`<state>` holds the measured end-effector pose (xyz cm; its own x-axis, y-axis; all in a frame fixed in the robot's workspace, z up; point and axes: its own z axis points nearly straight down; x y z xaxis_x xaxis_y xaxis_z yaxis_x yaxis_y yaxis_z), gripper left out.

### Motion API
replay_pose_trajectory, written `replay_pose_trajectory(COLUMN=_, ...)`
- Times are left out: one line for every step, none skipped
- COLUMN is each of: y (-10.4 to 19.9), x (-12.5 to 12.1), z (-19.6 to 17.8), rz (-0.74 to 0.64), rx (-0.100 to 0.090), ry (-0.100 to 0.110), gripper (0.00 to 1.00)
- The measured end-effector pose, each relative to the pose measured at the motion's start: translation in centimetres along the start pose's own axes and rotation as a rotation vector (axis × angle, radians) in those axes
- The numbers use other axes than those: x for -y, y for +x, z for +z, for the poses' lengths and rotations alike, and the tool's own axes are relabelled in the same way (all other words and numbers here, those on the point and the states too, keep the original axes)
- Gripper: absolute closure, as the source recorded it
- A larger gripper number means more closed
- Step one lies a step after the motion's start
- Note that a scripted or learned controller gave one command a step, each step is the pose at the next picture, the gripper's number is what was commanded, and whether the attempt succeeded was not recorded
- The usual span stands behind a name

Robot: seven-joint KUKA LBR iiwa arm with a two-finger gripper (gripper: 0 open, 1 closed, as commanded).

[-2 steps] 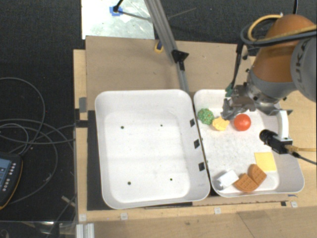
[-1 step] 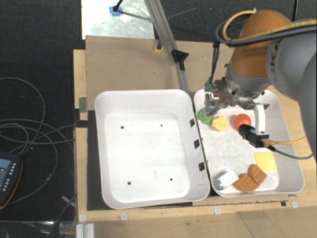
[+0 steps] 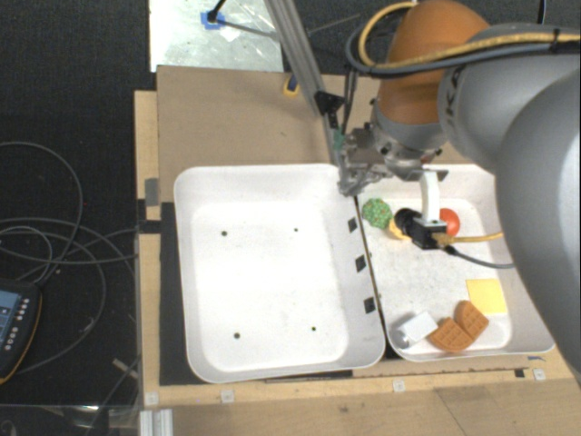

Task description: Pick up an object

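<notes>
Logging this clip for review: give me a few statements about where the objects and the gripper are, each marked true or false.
1. The green object lies in the right bin. True.
2. The yellow square lies in the left bin. False: it is in the right bin, near its right side.
3. The gripper is above the far end of the divide between the two bins. True.
4. The waffle-like brown piece sits at the far end of the right bin. False: it lies near the bin's front edge.
5. A small white object lies just left of the brown piece. True.
</notes>
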<state>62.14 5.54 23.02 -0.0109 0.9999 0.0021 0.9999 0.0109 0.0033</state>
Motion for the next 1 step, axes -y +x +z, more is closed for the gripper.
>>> replay_pose_trajectory(y=4.12, x=-2.47, z=0.49, rz=0.002, rx=0.000, ry=0.000, gripper=1.00)
